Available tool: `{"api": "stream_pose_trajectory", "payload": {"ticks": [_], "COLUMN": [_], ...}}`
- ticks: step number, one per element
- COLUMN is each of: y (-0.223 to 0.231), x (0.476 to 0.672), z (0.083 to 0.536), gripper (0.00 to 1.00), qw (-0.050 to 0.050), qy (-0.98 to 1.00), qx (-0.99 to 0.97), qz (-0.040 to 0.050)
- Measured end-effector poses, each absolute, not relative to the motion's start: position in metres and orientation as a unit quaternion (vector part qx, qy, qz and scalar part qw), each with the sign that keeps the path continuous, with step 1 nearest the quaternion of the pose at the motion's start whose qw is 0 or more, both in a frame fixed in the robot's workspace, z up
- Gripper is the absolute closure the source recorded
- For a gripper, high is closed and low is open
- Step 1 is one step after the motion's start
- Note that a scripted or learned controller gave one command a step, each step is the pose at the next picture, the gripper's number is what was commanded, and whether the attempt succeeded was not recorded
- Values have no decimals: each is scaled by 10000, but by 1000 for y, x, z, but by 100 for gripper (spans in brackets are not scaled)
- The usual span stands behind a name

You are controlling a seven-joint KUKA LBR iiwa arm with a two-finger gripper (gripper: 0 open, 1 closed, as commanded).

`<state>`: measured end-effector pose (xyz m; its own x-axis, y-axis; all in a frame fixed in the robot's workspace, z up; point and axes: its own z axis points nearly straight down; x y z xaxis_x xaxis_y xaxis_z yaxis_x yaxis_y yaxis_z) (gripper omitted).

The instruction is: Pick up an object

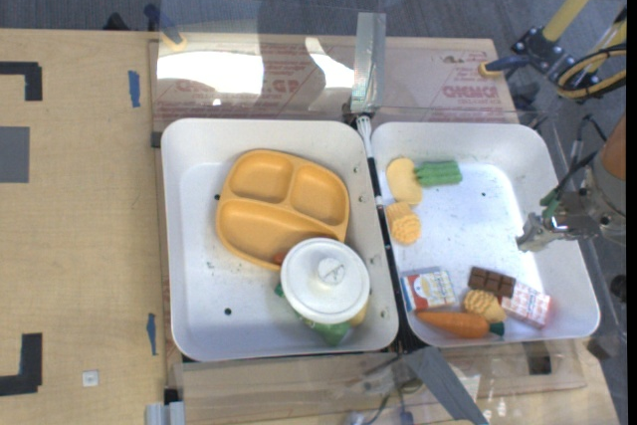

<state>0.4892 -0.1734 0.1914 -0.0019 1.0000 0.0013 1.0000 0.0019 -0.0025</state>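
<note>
Over the right edge of the right bin (557,164) we see the claw (534,236), low above the white floor and near the bin's right wall; it is too small and blurred for us to tell how far it is spread, and nothing shows in its grip. Nearest to it, toward the front of the bin, lie a chocolate bar (492,280) on a red-and-white wrapper (528,306), a small cookie (481,304), a carrot (456,323) and a little carton (430,290), all crowded together. Well apart, by the left wall, sit a yellow disc (402,178), a green piece (438,173) and a waffle (405,225). For a good pick we judge it best to choose one piece that stands free, centre over it, and drop straight down so the neighbours are not nudged. Beyond, the left bin (189,214) bears an orange tray (284,197) and a white lidded cup (325,280)
</note>
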Motion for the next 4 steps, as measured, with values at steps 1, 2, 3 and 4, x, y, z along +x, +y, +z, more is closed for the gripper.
{"api": "stream_pose_trajectory", "payload": {"ticks": [1,2,3,4], "y": [-143,-129,-143,-114], "x": [486,497,478,486], "z": [108,267,124,96], "gripper": [0,0,0,0], "qw": [-53,-11,27,-86], "qy": [-5858,-4846,-4292,-4799], "qx": [-8104,-8747,-9032,-8772], "qz": [-54,-16,37,-85]}}
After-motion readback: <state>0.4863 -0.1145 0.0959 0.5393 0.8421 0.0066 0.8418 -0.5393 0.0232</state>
